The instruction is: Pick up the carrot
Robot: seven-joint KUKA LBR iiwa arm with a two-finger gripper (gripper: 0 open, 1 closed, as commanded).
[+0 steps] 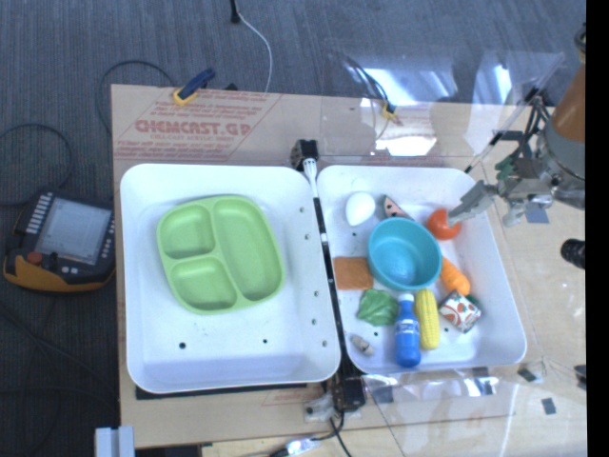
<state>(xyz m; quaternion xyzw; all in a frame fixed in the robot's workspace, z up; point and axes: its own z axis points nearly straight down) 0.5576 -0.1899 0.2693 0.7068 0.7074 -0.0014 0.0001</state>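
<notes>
Just right of the blue bowl (404,252), against its lower rim, lies the carrot (454,278), while your gripper (468,206), finger spread indiscernible, hangs above-right of that bowl, so you're approaching and must descend toward it.

The bench (228,127) is a pale brown board printed with red lettering at its 11 o'clock corner. Two white bins lie on it side by side: the left bin (143,350) toward 9 o'clock, the right bin (500,298) toward 3 o'clock, their inner edges touching at centre. A blue-and-yellow clamp (193,86) grips the board's edge at 11 o'clock.
</notes>
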